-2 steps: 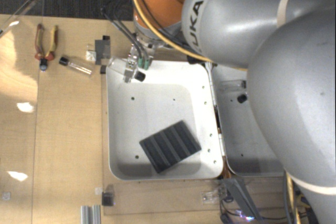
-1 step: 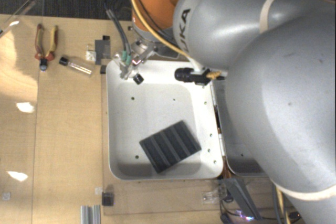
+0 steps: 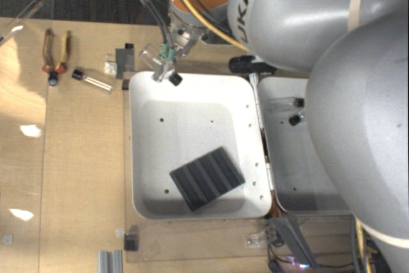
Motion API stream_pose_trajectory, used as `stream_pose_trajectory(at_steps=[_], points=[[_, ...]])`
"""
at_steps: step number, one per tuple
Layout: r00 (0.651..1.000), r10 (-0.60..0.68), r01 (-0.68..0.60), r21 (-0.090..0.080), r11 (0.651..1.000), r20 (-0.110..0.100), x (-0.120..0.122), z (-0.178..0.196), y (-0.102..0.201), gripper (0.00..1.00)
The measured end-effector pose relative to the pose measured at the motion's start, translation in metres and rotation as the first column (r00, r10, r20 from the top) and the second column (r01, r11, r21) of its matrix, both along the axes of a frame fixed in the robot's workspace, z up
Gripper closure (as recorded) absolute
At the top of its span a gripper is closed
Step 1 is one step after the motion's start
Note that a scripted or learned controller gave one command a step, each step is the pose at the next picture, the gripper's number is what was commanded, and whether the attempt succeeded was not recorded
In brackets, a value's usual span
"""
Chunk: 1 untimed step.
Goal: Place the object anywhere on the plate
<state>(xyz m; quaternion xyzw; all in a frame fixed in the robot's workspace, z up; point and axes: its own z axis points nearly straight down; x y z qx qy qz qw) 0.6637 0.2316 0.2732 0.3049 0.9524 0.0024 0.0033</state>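
Note:
A black ridged rectangular slab lies flat at a slant in the front half of the left white bin. My gripper hangs over the bin's far left corner, well away from the slab and about level with the rim. A small green part shows just above its tip. I cannot make out whether anything is held there. The big grey arm covers the upper right of the view.
The right bin is mostly hidden by the arm; a small dark item sits near its far wall. On the wooden bench to the left lie red-handled pliers, a small tube and a black block.

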Motion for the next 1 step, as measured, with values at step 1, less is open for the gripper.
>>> stream_pose_trajectory(at_steps=[1], points=[[0.998, 0.056, -0.056, -0.014, 0.998, 0.001, -0.0185, -0.1831, -0.0096, 1.0]])
